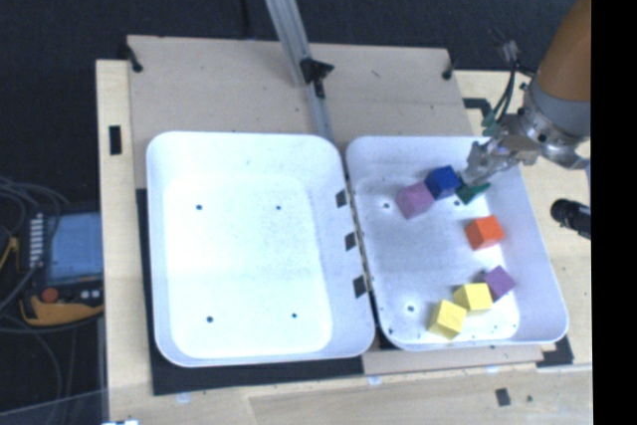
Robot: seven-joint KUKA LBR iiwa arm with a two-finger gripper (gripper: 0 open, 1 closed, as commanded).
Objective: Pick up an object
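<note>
Your right bin (383,164) holds six blocks: a blue block (442,181) touching a pink block (415,200) near the far side, an orange block (485,232) mid-right, and at the near edge a purple block (499,281) against two yellow blocks (474,297) (448,318). Your gripper (474,186), with green tips, sits low just right of the blue block; how wide it stands, you cannot tell. The left bin (159,214) lies beside it on the tabletop (114,244).

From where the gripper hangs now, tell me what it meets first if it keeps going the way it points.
Most likely the blue block: the gripper points down-left at it from close by. Something green lies at its tip. Depth is unclear from above.
</note>
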